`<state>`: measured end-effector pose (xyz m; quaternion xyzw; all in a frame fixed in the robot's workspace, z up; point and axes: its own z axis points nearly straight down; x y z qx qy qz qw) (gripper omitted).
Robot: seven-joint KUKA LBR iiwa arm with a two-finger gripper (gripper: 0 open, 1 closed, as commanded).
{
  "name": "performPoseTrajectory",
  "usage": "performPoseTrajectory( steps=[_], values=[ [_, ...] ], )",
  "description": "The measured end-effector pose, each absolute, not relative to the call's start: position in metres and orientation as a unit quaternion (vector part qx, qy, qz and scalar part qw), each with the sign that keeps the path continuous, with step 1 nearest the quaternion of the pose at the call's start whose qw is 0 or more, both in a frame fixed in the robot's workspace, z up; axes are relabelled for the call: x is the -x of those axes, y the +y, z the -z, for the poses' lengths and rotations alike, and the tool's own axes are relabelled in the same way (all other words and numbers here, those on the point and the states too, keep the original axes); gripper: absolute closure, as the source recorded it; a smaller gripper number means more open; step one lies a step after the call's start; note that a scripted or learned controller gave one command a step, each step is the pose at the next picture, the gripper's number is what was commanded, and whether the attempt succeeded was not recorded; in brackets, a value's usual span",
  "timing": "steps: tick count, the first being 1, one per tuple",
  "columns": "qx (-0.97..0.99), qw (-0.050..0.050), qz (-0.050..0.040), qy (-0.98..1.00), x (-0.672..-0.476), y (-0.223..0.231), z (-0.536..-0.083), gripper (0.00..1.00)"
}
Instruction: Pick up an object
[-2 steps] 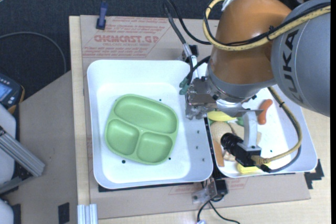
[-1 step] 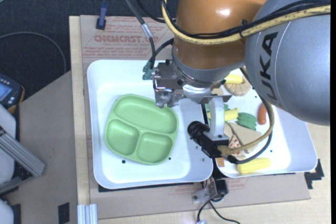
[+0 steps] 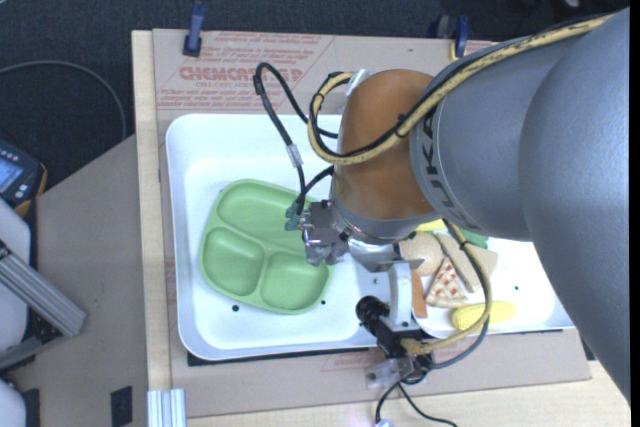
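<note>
A light green divided plate (image 3: 255,245) lies in the left white bin (image 3: 190,215). The arm's grey body and orange band (image 3: 385,150) reach in from the right and cover the middle of the bench. My gripper (image 3: 318,240) hangs at the plate's right edge, low over the bin; the wrist hides its fingers. In the right bin, partly behind the arm, lie a pizza-slice toy (image 3: 448,283) and a yellow piece (image 3: 478,315).
The right bin (image 3: 530,285) is mostly hidden by the arm. Black and yellow cables (image 3: 290,130) loop off the wrist over the left bin. A brown board (image 3: 240,65) lies under the bins, with blue clamps at its back edge.
</note>
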<state>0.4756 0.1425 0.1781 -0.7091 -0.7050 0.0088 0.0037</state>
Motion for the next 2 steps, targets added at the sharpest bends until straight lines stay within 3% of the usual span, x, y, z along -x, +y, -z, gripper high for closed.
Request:
performPoseTrajectory(
  steps=[1, 2],
  values=[
    [0.704, -0.002, 0.0064, -0.710, -0.480, 0.199, -0.297, 1.00],
    [0.706, -0.005, 0.0106, -0.708, -0.541, 0.226, -0.462, 1.00]
  ],
)
